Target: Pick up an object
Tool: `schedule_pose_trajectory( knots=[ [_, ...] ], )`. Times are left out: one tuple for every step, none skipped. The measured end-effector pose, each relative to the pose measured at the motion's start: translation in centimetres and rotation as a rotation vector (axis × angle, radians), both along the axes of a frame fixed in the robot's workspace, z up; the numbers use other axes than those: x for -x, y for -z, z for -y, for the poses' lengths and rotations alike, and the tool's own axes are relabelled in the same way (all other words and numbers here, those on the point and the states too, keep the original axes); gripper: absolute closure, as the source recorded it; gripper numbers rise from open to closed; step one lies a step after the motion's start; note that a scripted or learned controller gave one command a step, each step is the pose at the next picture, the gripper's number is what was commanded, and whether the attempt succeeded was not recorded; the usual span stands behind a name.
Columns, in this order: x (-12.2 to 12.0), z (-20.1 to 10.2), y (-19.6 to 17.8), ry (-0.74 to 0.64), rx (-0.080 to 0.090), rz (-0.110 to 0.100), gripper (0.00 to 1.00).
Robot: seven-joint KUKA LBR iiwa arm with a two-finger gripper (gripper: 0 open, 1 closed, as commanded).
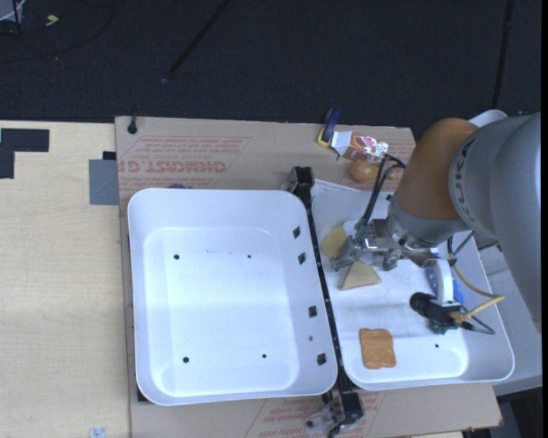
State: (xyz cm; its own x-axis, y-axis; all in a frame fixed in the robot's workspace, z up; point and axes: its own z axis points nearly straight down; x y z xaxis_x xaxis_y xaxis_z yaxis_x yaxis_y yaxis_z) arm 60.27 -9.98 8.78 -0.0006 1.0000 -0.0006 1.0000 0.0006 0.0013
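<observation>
Gripper hovers at the tan wedge beside the left wall of the right bin; whether it is apart or together, I cannot tell. Best to centre on the wedge, clear of the yellow piece, then lift straight up.

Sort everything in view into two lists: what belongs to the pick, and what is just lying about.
Belongs to the pick: gripper, over the right bin; in that bin, tan wedge, pale yellow piece, orange-brown slab.

Lying about: left bin; blue and yellow clip and small packet beyond the bins; cardboard sheet underneath.
</observation>
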Motion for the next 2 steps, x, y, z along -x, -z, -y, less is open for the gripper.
schedule_pose_trajectory(
  knots=[
    [0.3,0.1,-1.0,0.008,-0.002,-0.005,1.0],
    [-3.5,-4.6,-10.6,-0.005,-0.002,0.008,1.0]
  ],
)
